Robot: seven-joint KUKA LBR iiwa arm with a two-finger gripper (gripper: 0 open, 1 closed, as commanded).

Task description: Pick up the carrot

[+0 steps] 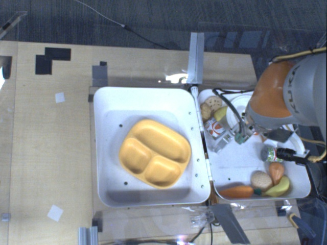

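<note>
**Q:** Camera view, right half of the frame: how far along is the pick?

**A:** Judged from this layout, it has not begun in earnest. The carrot (237,191) lies flat along the lower wall of the right bin (240,160), tip toward the lower left, beside a pale bun (261,179), a second orange vegetable (276,171) and a banana (279,187). The gripper (239,136) hangs above the upper middle of that bin, well apart from the carrot; whether it is released or clenched cannot be told. Reach, descent, closure and lift all remain.

**Q:** And the surroundings?

**A:** The left bin (110,137) holds a yellow divided tray (154,152). Cookies (211,106) and a small packet (216,128) sit at the upper left of the right bin. Both bins rest on a pale wooden bench (46,152), with dark carpet (127,9) across the top of the frame.
</note>
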